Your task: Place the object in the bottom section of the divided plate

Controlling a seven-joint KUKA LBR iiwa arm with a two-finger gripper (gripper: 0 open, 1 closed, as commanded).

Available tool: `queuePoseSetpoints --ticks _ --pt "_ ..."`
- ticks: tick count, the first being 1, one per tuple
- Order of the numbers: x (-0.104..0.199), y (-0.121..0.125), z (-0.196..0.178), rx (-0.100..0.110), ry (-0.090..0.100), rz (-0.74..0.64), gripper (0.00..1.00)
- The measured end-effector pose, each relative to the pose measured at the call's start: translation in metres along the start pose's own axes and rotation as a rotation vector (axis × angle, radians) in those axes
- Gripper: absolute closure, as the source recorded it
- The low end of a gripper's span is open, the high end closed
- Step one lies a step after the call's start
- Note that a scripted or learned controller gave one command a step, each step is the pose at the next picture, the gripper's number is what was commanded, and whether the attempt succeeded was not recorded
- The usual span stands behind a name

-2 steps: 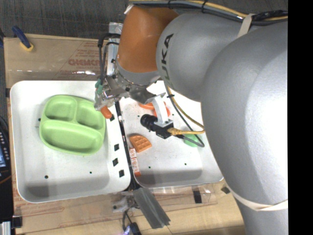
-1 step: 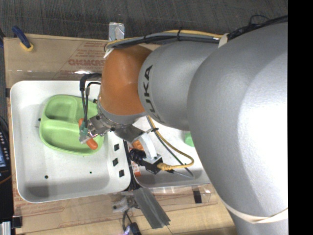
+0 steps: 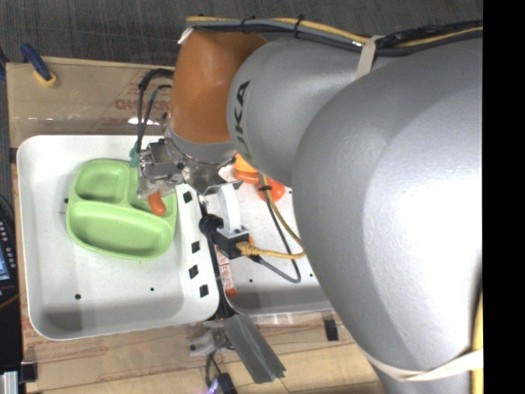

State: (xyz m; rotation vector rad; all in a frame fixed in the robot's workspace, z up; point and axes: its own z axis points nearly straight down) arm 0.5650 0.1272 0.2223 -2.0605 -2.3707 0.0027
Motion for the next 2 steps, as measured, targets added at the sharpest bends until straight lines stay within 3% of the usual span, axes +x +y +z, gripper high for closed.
queuePoseSetpoints --ticks 1,2 --pt "0.0007 0.0022 -0.0182 0.001 0.0 -0.163 1.0" --pt "0.0007 0.0022 -0.0182 0.001 0.0 -0.163 0.0"
